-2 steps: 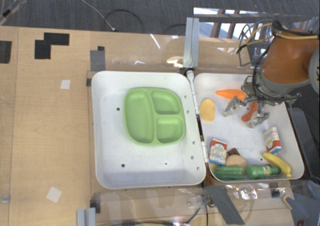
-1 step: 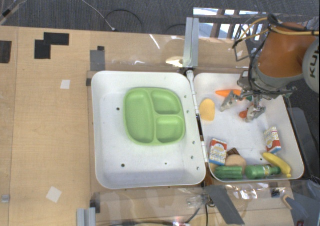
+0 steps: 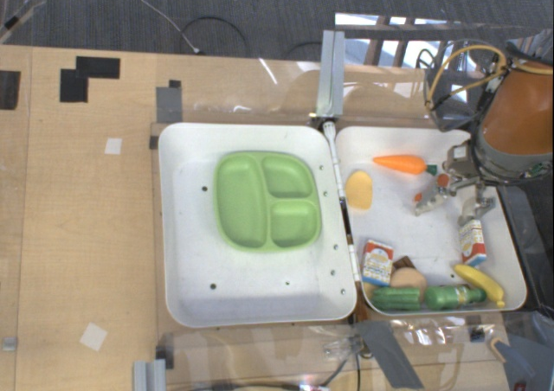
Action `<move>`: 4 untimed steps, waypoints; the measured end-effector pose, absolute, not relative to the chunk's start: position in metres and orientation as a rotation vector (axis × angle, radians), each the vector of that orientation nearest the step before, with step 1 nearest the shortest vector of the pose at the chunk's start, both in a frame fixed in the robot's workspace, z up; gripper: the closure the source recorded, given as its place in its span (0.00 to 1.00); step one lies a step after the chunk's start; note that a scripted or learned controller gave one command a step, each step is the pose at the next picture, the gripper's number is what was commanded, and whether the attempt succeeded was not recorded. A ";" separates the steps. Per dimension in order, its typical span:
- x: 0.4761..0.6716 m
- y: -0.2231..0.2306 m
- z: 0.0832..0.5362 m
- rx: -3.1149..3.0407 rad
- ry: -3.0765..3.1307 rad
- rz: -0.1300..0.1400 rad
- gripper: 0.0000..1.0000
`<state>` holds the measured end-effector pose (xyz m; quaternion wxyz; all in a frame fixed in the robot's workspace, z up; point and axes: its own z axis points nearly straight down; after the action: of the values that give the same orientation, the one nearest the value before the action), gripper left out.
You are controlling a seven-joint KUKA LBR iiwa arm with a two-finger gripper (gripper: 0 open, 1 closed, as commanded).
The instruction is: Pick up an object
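Over the right bin [image 3: 518, 270] I see my gripper [image 3: 450, 190] hovering with jaws spread and nothing between them, carrot [image 3: 399, 163] just beside it, tube [image 3: 472, 240] and banana [image 3: 479, 281] below, so the pick is not yet made.

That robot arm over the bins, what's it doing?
The grey robot arm with the orange band reaches in from the right over the right white bin. Its two-finger gripper hangs among toy foods: an orange carrot, a yellow lemon-like piece, a yellow banana and a green bottle. Nothing shows between its fingers, so nothing is picked up yet. The left white bin holds a green divided plate.
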<state>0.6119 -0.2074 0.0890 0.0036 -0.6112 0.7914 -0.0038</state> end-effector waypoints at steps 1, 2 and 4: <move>0.623 -0.146 0.089 -1.701 2.627 -0.007 0.00; 0.653 -0.143 0.089 -1.793 2.568 -0.009 0.00; 0.672 -0.117 0.105 -1.675 2.629 -0.018 1.00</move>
<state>0.6718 -0.1172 0.1050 0.0119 -0.5373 0.8433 -0.0057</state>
